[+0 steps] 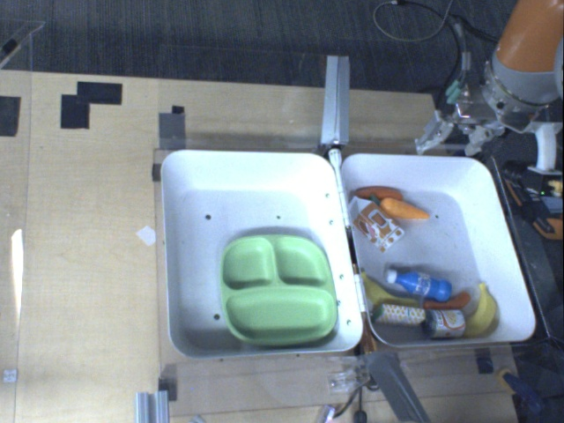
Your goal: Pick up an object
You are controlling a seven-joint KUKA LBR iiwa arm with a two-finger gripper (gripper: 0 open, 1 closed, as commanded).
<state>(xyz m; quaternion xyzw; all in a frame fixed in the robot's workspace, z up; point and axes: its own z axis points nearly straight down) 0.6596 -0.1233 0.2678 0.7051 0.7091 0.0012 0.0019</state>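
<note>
The gripper (458, 136) hangs with its fingers spread, holding nothing, above the right bin's (480, 176) far rim, the carrot (404, 208) nearest below it.

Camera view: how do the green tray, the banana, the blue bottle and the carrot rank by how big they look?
Largest to smallest:
1. green tray
2. banana
3. blue bottle and carrot, which look too alike to rank.
</note>
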